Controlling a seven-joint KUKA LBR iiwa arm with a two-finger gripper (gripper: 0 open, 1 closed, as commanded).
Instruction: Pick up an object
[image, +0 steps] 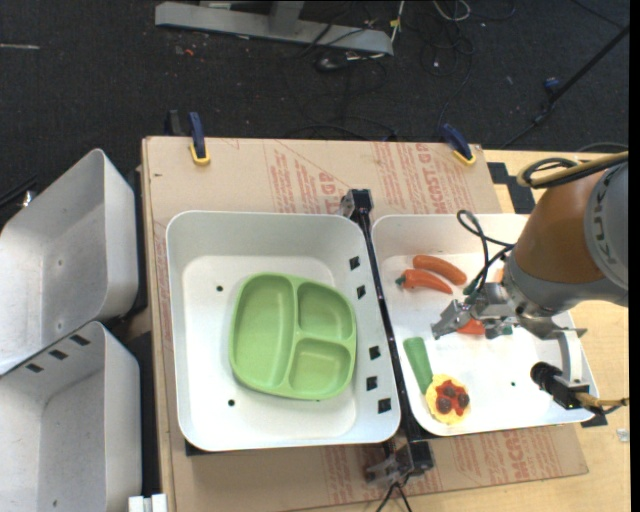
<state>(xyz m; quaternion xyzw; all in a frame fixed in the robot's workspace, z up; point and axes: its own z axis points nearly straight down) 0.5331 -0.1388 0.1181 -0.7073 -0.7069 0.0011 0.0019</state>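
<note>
Camera view, gripper (452, 324): low in the right bin (500, 415); I cannot tell its finger state
Objects: two orange sausages (432, 275) just beyond it, green stick (417, 360) and yellow piece (447, 398) nearer
Left bin (190, 300): green divided plate (293, 336)
Hidden: something orange, part-covered by the wrist

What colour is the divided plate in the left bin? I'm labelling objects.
Light green plate, camera view.

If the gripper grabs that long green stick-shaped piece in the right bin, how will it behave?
The long green stick-shaped piece looks straight and smooth, so it is probably stiff, not floppy. Its rounded, narrow form suggests it may roll or slip aside on the white right bin if nudged. It seems small, so likely light. The gripper sits just above it.
</note>
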